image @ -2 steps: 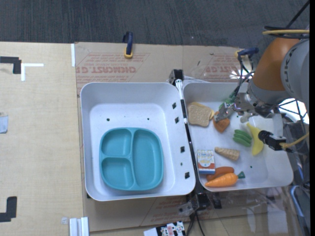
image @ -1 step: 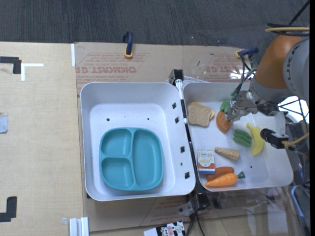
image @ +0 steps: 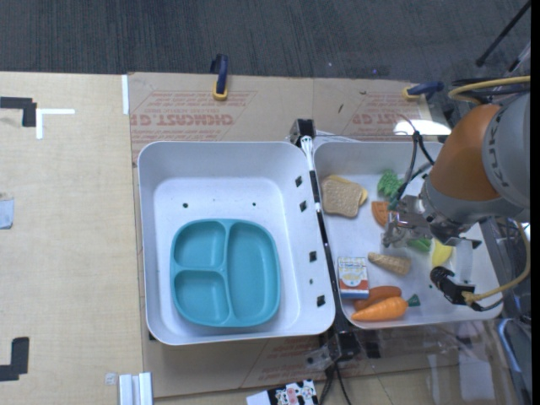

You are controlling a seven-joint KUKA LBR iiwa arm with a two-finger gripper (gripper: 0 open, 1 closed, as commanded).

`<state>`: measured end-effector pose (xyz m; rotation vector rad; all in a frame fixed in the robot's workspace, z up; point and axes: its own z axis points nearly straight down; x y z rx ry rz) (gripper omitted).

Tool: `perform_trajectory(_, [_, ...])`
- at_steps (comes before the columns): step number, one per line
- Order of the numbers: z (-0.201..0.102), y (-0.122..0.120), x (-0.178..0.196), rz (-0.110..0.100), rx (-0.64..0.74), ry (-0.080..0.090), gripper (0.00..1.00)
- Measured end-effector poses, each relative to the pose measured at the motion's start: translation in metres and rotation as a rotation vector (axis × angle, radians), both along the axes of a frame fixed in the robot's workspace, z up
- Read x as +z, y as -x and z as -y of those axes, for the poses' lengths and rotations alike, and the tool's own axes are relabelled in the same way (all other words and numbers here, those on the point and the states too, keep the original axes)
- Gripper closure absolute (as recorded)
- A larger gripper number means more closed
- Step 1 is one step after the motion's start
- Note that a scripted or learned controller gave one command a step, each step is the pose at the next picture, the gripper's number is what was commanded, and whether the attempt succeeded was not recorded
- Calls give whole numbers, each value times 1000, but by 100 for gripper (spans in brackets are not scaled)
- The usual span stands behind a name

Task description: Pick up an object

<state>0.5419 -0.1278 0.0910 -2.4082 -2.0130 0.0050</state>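
My gripper (image: 398, 233) hangs low inside the right bin (image: 359, 160), below the orange wrist band. Its tips sit just above a tan bread-roll shaped piece (image: 390, 263) and beside a small orange slice (image: 380, 213). A slice of toast (image: 342, 197) lies at the bin's back left. Green leafy pieces (image: 390, 184) lie behind the gripper, and another green bit (image: 419, 244) sits partly hidden under the wrist. A small carton (image: 353, 276), a red sausage (image: 381, 294) and a carrot (image: 381, 310) lie along the front. A yellow piece (image: 441, 254) sits to the right.
The left bin (image: 160, 226) holds a teal divided plate (image: 226, 272). Black clips (image: 314, 218) run along the wall between the bins. A blue clamp (image: 219, 76) grips the cardboard at the back. Cables (image: 464, 289) loop at the right bin's front right.
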Motion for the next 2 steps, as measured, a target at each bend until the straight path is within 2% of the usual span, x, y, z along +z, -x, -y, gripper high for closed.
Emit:
perform_trajectory(1, [1, -32, 0, 0, -393, 2, 100])
perform_trajectory(2, [1, -32, 0, 0, -391, 2, 0])
